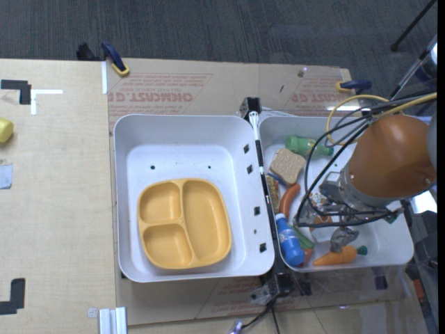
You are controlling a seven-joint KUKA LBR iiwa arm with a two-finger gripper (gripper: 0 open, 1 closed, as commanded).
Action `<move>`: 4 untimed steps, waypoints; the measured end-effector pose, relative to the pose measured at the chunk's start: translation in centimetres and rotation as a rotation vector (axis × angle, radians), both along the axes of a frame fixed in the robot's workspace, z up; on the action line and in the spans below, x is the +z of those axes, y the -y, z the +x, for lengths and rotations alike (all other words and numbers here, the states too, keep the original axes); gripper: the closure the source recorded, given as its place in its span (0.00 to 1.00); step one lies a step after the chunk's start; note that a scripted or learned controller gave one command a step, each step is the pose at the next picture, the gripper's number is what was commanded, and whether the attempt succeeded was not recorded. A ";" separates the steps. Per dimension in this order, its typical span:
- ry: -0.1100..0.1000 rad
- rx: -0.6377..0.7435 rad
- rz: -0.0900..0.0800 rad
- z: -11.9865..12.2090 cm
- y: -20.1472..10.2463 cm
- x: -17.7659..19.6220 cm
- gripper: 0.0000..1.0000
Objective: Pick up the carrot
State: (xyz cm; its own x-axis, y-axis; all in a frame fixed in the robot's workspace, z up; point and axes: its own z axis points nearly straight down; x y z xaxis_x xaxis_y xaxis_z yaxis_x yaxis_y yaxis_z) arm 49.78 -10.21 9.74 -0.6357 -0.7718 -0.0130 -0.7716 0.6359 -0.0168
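The carrot [336, 257], orange with a small green top at its right end, lies flat near the front edge of the right bin [389, 256]. My gripper [343, 240] hangs just behind and above it, close to the carrot's middle. The arm's orange band [389, 157] and a bundle of cables cover much of the bin's right half. The carrot looks to be resting on the bin floor, not lifted.
In the right bin a blue bottle [289, 241] lies left of the carrot, with a red-orange sausage-like piece [288, 198], a bread slice [288, 165] and a green bottle [302, 145] behind. The left bin [132, 152] holds a yellow divided plate [184, 223].
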 end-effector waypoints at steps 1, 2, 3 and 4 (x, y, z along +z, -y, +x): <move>0.000 0.054 0.004 0.8 8.3 -0.1 0.00; -0.010 0.459 -0.003 -1.2 9.6 0.7 0.00; -0.015 0.573 0.007 1.1 11.2 -0.6 0.00; -0.011 1.000 -0.006 -1.7 10.0 -0.5 0.00</move>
State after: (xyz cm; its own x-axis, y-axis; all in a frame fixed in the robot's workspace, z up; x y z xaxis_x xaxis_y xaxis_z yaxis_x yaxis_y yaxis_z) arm 48.08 -20.20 9.27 0.3061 -0.9520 -0.0053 -0.9520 -0.3061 -0.0076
